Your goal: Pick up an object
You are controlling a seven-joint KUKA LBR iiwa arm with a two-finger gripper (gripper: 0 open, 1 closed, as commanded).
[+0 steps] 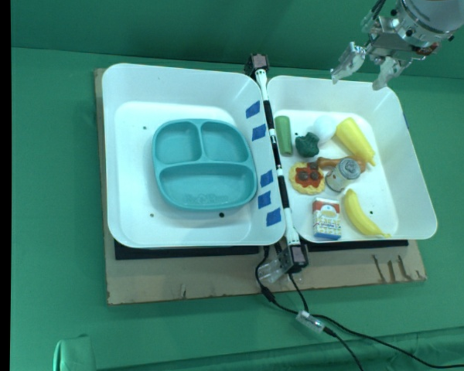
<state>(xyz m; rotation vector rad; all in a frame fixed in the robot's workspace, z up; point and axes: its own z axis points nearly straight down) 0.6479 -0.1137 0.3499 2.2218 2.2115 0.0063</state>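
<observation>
Toy food (pixel 326 178) in right bin, pincer (pixel 368 69) spread above (empty)

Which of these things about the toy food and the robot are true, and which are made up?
1. The teal plate sits in the left bin. True.
2. The tool is holding a banana. False: its fingers are spread open with nothing between them, up above the right bin's far edge.
3. The banana lies beside the little carton. True.
4. The broccoli is on the teal plate. False: it is in the right bin, near the green cucumber.
5. The toy pizza lies in the right bin. True.
</observation>
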